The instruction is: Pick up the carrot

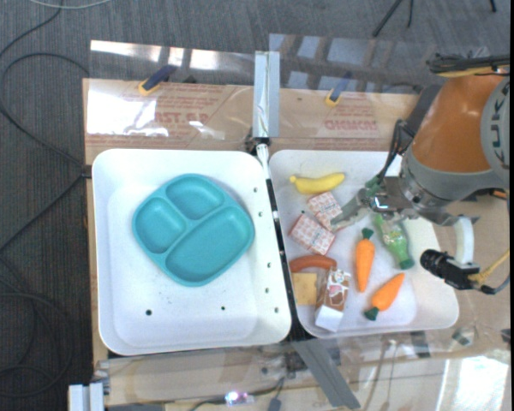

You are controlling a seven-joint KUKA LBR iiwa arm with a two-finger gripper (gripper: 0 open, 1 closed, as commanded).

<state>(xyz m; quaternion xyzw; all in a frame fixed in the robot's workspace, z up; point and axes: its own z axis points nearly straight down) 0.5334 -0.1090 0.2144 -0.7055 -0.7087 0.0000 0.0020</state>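
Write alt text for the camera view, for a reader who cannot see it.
A grey and orange arm reaches from the right over the right bin, its gripper above two carrots, a banana, a green bottle and small food packages. The left bin holds a teal divided plate.

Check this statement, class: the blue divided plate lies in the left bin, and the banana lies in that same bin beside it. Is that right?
Not quite. The blue divided plate does lie in the left bin, but the camera view shows the banana in the right bin, near its top edge.
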